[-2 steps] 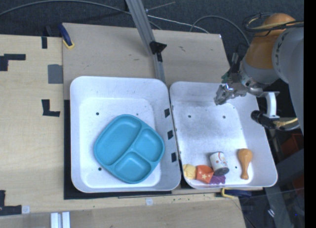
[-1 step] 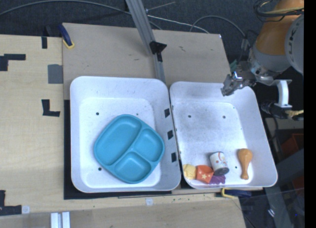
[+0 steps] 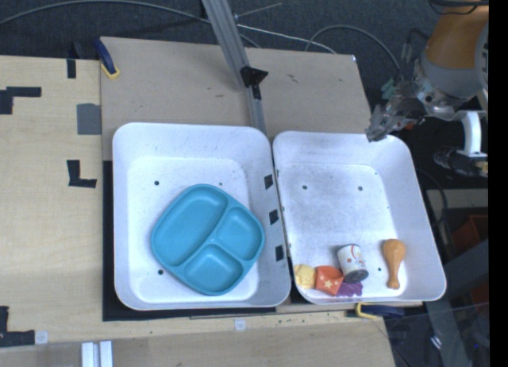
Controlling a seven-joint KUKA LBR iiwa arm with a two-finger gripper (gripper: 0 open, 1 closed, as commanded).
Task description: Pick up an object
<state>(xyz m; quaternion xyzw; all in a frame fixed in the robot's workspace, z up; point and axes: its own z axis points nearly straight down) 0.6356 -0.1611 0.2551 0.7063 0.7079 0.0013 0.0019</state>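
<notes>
Two bins side by side on the bench

A divided tray (image 3: 208,238) lay in the left bin (image 3: 135,143); four small objects (image 3: 349,268) clustered along the right bin's (image 3: 397,159) near edge; the gripper (image 3: 379,129) hung over its far right corner.

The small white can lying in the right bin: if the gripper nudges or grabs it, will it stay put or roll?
The can seems to lie on its side, so a nudge would probably roll it. It sits against other small toys near the bin's front wall, which may stop it. Its round, smooth-looking body could slip between fingers. The gripper hangs at the far corner.
</notes>
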